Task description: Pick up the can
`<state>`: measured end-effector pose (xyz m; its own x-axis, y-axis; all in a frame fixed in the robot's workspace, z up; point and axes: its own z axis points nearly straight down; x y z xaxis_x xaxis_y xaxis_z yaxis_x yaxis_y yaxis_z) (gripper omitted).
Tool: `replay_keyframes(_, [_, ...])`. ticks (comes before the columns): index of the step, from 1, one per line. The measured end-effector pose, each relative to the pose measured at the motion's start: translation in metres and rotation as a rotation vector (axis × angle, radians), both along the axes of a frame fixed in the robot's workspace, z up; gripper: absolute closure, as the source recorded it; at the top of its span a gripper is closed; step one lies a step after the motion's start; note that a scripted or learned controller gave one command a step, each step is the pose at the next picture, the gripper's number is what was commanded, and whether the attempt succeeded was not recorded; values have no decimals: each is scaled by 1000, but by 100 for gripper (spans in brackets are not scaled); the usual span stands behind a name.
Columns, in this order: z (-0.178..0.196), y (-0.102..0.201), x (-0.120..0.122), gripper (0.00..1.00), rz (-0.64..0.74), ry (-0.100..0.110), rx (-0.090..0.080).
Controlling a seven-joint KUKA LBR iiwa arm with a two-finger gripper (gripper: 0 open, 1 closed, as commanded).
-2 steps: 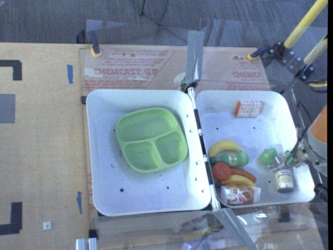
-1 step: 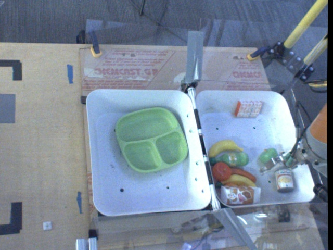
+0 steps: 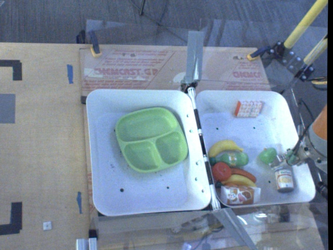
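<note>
The can [image 3: 284, 179] is small, with a pale label and a metal top. It stands upright near the front right corner of the right bin [image 3: 270, 99]. My gripper [image 3: 291, 158] reaches in over the bin's right wall, just above and behind the can and right beside a green round fruit [image 3: 267, 155]. Nothing visible hangs from it.
The right bin also holds an orange-and-white box [image 3: 248, 108] at the back, plus a banana [image 3: 225, 148], a red tomato [image 3: 221, 171] and a flat packet [image 3: 239, 194] at its front left. A green divided plate [image 3: 151, 138] lies in the left bin [image 3: 99, 155].
</note>
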<state>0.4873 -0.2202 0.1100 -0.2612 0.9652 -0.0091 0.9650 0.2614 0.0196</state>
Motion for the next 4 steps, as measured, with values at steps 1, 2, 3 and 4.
replay_keyframes(1, [0, 0, 0, 0, 0, 0, 0])
replay_keyframes(2, [-20, 2, -3, 0, 41, 14, 9])
replay_keyframes(3, [-10, -1, -1, 100, 39, 3, -2])
replay_keyframes(4, [-20, -3, -4, 100, -179, 10, 5])
